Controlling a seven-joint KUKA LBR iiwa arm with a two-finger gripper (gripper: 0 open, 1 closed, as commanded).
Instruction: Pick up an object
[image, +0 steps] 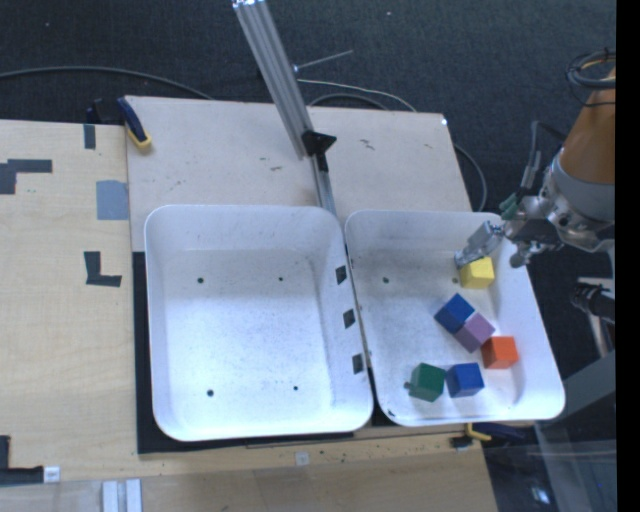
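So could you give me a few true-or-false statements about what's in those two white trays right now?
1. All the blocks sit in the right bin. True.
2. The yellow block lies beside the green block. False: they are apart; the yellow one lies near the end effector.
3. There are two blue blocks. True.
4. The orange block is in the left bin. False: it is in the right bin, beside the purple block.
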